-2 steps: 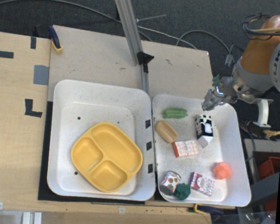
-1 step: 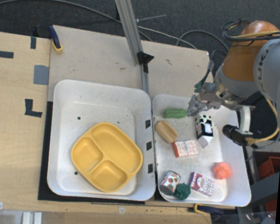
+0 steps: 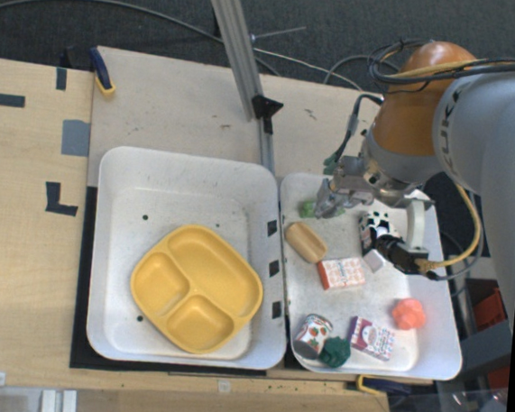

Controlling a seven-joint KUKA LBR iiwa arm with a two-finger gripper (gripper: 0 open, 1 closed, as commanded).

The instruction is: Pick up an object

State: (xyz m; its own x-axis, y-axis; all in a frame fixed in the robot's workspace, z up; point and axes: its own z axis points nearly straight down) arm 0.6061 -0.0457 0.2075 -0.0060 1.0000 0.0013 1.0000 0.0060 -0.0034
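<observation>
Bench surface [image 3: 185,112] carries two white bins side by side. Left bin [image 3: 125,174] holds a yellow divided tray [image 3: 197,287]. Right bin [image 3: 434,349] holds a tan bread roll [image 3: 306,241], red-and-white carton [image 3: 342,273], orange lump [image 3: 409,314], purple box [image 3: 372,337], small printed cup [image 3: 314,334] and dark green piece [image 3: 336,351]. Gripper [image 3: 332,201] sits low over the right bin's far left corner, just beside a small green item [image 3: 307,209]; opening state cannot be told, nothing seen held.
</observation>
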